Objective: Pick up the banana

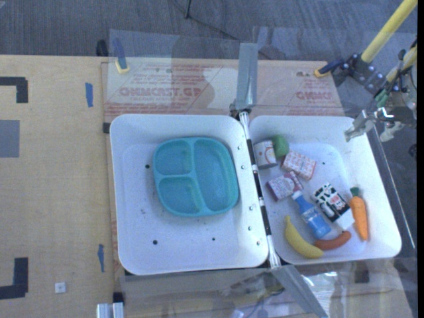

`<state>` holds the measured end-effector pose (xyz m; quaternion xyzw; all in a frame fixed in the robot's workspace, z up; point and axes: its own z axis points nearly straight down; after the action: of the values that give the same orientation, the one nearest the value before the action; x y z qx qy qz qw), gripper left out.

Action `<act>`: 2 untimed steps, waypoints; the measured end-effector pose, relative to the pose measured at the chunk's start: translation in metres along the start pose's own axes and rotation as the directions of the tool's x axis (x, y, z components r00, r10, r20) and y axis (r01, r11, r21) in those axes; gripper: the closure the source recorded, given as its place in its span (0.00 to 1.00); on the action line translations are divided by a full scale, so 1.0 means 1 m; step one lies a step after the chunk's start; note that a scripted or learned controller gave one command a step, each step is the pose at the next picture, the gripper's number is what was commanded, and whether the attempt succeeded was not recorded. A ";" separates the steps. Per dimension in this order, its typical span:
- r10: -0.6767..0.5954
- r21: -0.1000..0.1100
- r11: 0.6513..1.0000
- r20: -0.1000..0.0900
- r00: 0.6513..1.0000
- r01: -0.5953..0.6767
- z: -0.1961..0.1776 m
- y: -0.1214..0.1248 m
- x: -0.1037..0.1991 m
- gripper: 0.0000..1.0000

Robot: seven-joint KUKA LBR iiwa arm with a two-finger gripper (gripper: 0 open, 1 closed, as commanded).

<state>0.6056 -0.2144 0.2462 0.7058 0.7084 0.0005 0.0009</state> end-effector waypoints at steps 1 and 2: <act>0.172 -0.001 0.985 -0.008 0.985 -0.172 0.146 -0.048 0.004 0.00; 0.082 0.000 0.997 0.000 0.997 -0.082 0.024 -0.017 0.068 0.00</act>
<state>0.5887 -0.1462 0.2218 0.7343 0.6788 0.0008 0.0010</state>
